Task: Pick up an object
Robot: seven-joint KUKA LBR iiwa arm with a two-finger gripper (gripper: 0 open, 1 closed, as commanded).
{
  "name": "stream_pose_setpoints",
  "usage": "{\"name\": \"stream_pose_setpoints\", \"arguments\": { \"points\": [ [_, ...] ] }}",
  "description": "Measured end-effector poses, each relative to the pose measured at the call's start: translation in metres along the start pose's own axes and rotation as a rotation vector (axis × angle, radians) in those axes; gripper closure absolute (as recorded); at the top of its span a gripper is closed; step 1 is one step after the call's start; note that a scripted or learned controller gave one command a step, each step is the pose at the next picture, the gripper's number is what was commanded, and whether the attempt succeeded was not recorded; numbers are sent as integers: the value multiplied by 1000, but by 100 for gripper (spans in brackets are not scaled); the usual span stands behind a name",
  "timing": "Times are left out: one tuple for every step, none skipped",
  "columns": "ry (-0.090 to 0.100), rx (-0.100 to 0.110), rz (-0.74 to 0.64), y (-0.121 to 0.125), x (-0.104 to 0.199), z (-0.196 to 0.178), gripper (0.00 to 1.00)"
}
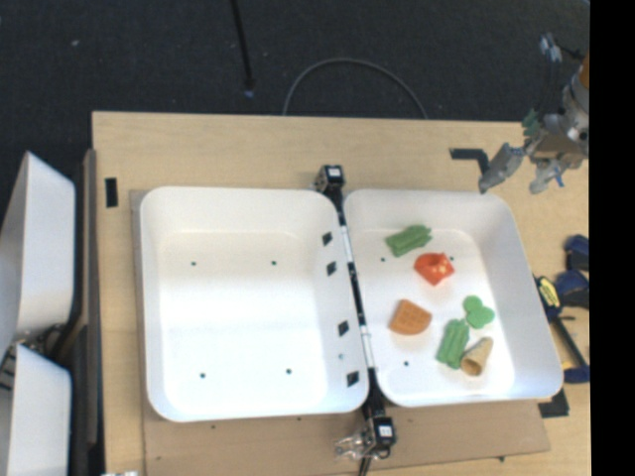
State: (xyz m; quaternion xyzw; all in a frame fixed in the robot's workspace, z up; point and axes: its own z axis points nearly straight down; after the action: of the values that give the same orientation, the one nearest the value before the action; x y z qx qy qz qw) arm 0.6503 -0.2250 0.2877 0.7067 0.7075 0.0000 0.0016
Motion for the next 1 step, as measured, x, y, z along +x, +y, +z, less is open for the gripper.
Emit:
{"name": "stream_pose_setpoints", "arguments": {
  "points": [
    [4, 10, -4, 1, 15, 174, 0]
  ]
}}
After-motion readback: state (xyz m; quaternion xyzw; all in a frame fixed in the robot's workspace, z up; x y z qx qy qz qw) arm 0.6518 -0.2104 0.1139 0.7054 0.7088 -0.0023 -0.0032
